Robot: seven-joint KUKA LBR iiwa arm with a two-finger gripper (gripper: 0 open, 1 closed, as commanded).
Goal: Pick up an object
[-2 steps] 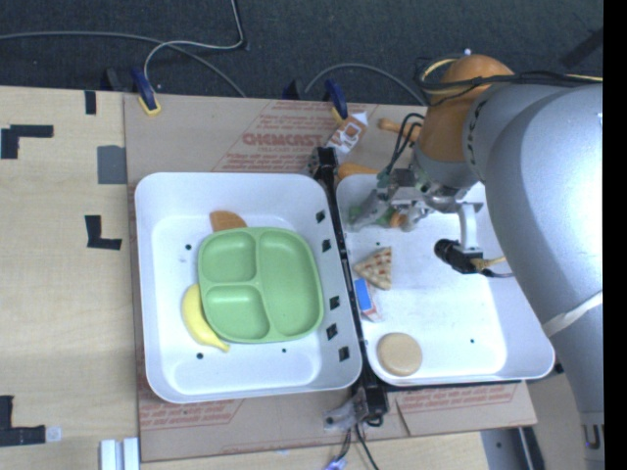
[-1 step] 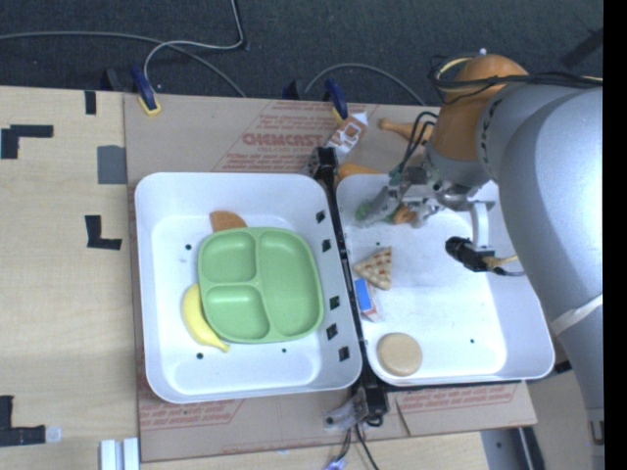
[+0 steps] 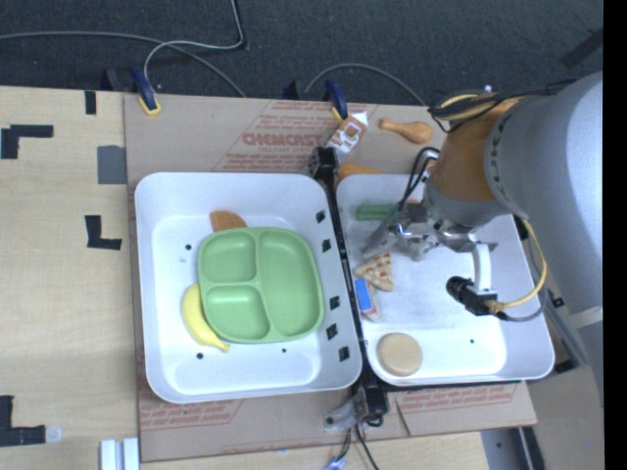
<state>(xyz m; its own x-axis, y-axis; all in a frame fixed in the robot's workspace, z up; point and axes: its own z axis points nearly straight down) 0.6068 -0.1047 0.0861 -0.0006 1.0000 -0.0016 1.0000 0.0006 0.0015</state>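
From above, the end effector (image 3: 394,238) hangs low in the right bin (image 3: 509,360), close to its left wall; I cannot tell its state. A waffle piece (image 3: 378,269) lies just at its 6 o'clock, a round cookie (image 3: 400,353) farther down, open floor at 3 o'clock.

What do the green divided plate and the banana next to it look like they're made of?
Green divided plate: probably molded plastic, with a smooth, slightly matte, even pastel surface and soft rounded compartment ridges. Banana: likely a plastic toy, being uniformly yellow and unblemished with a faint sheen, though it could be real.
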